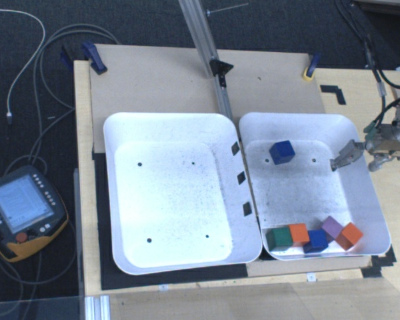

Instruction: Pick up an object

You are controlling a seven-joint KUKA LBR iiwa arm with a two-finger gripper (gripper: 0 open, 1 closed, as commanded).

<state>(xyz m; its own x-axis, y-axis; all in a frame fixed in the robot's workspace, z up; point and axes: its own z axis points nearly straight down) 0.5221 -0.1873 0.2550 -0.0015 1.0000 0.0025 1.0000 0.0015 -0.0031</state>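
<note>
You have 6 small blocks in the right bin (pixel 360 179). A blue cube (pixel 281 152) sits alone near the bin's far end, resting flat. The other 5 crowd the near edge in a row: a green block (pixel 278 238), an orange block (pixel 299 233), a darker blue block (pixel 315 241), a purple block (pixel 331 227) and an orange-red block (pixel 350 236), touching or just beside each other.

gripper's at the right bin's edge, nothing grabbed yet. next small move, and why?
Probably shift the gripper left across the right bin until it is over the lone blue cube. That cube sits apart near the bin's far end, while the other blocks are crowded along the near wall, so it looks like the easiest target.
</note>
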